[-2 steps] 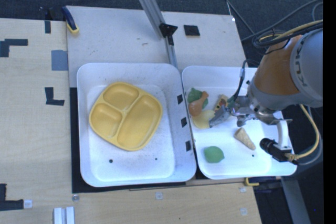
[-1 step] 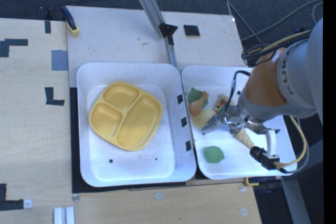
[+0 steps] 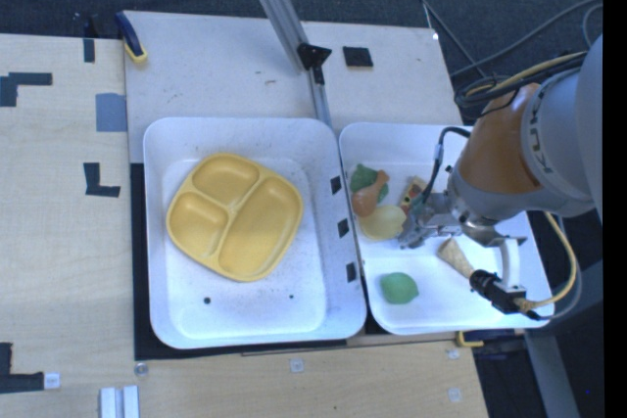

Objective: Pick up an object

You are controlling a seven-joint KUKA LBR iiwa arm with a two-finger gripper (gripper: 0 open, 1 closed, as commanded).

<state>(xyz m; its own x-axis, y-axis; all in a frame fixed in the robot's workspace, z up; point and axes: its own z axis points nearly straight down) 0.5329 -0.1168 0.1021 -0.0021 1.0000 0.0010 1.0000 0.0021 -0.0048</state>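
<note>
The hand, its grip impossible to tell, sits low in the right bin touching a smooth pale-yellow rounded object, near a matte green lump, while a glossy yellow compartment tray fills the left bin.

Objs. in right bin:
- Green round lump, lying apart near front wall, clear of others.
- Pale yellow rounded item, mid-bin, partly covered on its right.
- Orange piece w/ green piece above it, clustered just behind the yellow one, towards left wall.
- Tan wedge-shaped item, right of centre; exact form can't be told.
</note>
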